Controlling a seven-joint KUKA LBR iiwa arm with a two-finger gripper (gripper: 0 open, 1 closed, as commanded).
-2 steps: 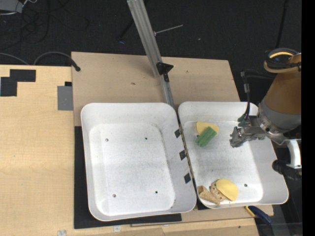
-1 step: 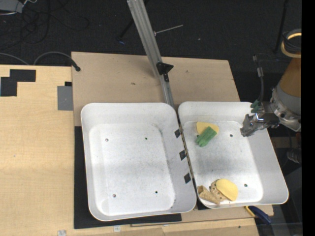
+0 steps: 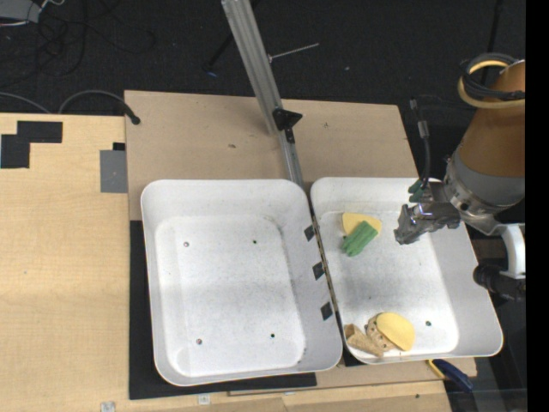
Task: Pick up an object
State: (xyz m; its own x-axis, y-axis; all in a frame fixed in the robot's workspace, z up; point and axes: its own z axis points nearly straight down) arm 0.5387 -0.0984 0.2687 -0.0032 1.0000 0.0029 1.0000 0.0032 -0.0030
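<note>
Objects lie in the right bin [image 3: 455, 299]: a green block [image 3: 360, 239], long and narrow, set at a slant just beside a pale yellow wedge [image 3: 350, 222] that touches its upper end, both near the bin's upper left part close to the divider [image 3: 316, 256]; a round yellow piece [image 3: 395, 330] rests at the front rim, touching a small tan crumbly lump [image 3: 364, 341] on its left. The gripper [image 3: 415, 227] hangs over the right bin's upper middle, right of the green block and apart from it, with nothing seen between its metal tips; whether those tips stand apart or together I cannot tell, as they are small and dark against the floor of the bin. The arm [image 3: 489, 144] comes in over the bin's right rim. Between the two clusters the white floor lies bare, and the left bin [image 3: 171, 230] offers a wide bare floor with raised rims all round
</note>
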